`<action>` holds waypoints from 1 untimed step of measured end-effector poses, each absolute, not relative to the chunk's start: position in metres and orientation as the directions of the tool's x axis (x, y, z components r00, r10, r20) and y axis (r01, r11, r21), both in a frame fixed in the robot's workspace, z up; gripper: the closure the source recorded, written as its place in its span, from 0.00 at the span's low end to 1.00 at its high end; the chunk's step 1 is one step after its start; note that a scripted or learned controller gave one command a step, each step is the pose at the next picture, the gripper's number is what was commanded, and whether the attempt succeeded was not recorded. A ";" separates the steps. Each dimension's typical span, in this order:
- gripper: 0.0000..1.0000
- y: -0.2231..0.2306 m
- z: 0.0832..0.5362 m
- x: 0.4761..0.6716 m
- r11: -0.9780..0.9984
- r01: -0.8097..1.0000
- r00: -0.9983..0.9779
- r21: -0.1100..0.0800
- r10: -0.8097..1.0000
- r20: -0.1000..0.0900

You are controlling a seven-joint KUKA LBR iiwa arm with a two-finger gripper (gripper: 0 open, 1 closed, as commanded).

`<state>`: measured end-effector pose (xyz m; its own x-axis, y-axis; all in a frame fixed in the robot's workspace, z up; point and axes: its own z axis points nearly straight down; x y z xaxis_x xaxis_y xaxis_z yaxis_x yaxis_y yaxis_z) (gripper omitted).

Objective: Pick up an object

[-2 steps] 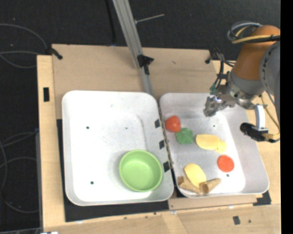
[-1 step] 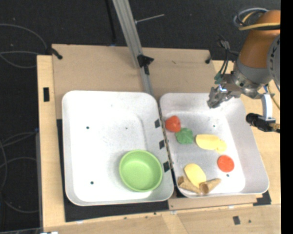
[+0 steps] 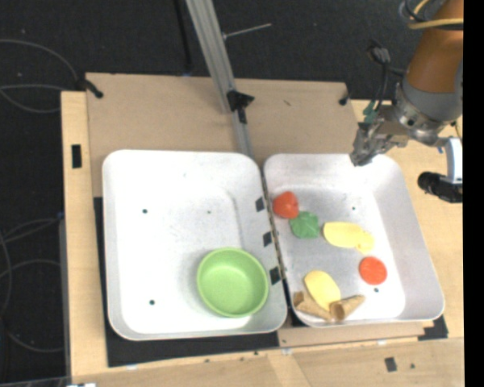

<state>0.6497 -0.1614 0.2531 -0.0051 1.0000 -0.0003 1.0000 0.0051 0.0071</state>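
The right bin [image 3: 399,185] holds several small items: a red ball [image 3: 286,205], a green leafy piece [image 3: 306,226], a long yellow piece [image 3: 348,235], an orange-red ball [image 3: 373,270], a yellow rounded piece [image 3: 320,286] and a tan cone-like piece [image 3: 344,305] near the front rim. My gripper [image 3: 363,153] hangs over the bin's far right corner, well above and behind those items. Nothing shows between its fingers, which look close together.
The left bin [image 3: 145,192] holds a green bowl [image 3: 232,281] near its front right. A slanted metal post [image 3: 214,51] rises behind the bins, its foot near the divider. Cables lie on the dark floor at left.
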 end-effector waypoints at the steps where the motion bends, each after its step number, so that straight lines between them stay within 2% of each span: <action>1: 1.00 -0.120 0.246 0.627 0.004 1.000 -0.004 0.000 1.000 -0.001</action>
